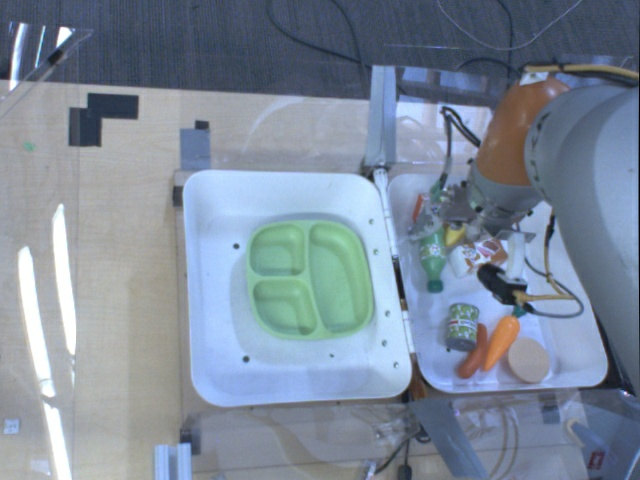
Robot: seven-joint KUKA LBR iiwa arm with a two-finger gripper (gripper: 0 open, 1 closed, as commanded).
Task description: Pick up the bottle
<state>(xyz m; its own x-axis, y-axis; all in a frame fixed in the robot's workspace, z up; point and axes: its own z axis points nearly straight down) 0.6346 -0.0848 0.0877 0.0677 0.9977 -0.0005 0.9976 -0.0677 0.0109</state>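
Nearest the camera, a round tan disc (528, 360) is lying in the right bin (590, 368), beside two carrots (490, 346) and a can (462, 326). Farther back, the green bottle (432, 259) is lying just below the tool (455, 213); tool state cannot be determined.

A single fixed camera looks down at a slant on the pale wooden surface (90, 298), from high enough to take in both shallow white bins side by side, the left bin (210, 268) near the frame's centre and the right bin (590, 358) toward its right. The view faces away from the near edge of the surface, so a strip of dark carpet (200, 28) with loose cables runs across the top of the frame. The grey arm (590, 168) with its orange band enters from the right, looming large over the right bin.
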